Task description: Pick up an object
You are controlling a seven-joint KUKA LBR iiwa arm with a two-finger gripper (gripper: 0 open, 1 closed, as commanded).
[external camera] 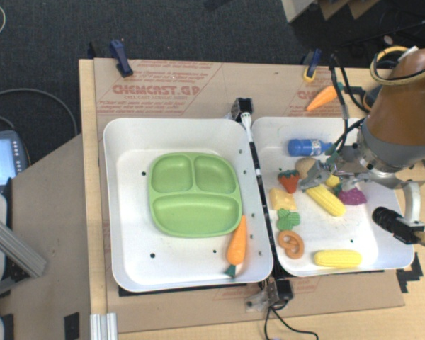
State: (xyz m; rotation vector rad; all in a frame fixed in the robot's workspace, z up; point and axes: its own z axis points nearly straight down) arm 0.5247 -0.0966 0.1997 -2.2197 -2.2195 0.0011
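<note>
My gripper hangs low in the middle of the right bin, over a cluster of toy food. Right beneath it lie a yellow corn cob, a beige piece and a purple grape bunch. A red strawberry sits just to its left and a blue bottle just behind it. The grey wrist and orange arm body hide the bin's right rear part. I see nothing lifted off the bin floor.
The right bin also holds a pale yellow piece, a green leafy toy, a brown pretzel and a yellow piece. The left bin holds a green divided plate and a carrot. Another carrot lies on the board behind.
</note>
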